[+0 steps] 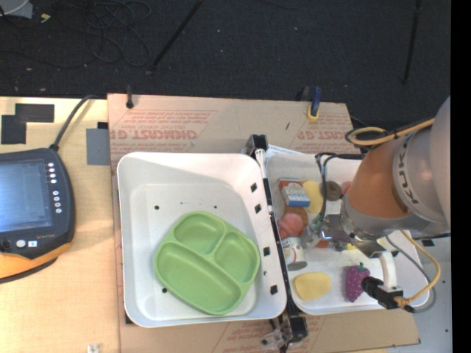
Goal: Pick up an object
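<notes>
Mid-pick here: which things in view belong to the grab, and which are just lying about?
Job: gripper over the right bin; purple grapes, yellow piece, red piece, small can.
Lying about: green divided plate in the left bin; handheld screen.

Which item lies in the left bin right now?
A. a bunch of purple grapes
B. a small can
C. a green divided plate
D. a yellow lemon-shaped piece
C: the green divided plate lies flat on the floor of the left bin, while the purple grapes and the other small items sit in the right bin.
</notes>
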You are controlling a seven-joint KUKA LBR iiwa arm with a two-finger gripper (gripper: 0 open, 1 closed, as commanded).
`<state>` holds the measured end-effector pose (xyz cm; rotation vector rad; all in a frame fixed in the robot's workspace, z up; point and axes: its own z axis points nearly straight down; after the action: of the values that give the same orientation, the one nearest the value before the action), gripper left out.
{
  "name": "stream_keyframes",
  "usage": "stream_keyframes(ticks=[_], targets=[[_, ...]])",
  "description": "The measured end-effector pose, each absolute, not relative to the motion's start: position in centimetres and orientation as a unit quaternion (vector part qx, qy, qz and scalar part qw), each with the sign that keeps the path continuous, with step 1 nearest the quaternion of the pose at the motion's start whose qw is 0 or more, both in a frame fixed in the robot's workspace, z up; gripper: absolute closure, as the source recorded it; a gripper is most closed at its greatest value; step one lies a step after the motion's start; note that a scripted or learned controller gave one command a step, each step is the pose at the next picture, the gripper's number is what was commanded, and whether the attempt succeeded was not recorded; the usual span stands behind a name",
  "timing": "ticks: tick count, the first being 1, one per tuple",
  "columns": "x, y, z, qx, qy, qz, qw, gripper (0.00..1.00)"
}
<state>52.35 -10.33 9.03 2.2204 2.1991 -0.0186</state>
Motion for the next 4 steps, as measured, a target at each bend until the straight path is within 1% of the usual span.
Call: stream_keyframes(ticks=[1,2,3,4], targets=[[56.1,-10.8,8.9,0.708,0.706,-0.0022,0.001,0.0],[62.0,-13.2,8.7,0.704,0.71,-0.0077,-0.016,0.0],[61.9,-12.9,9.8,0.703,0.711,-0.0066,-0.017,1.0],[61.9,-12.9,9.7,0.703,0.711,-0.0069,-0.018,0.0]])
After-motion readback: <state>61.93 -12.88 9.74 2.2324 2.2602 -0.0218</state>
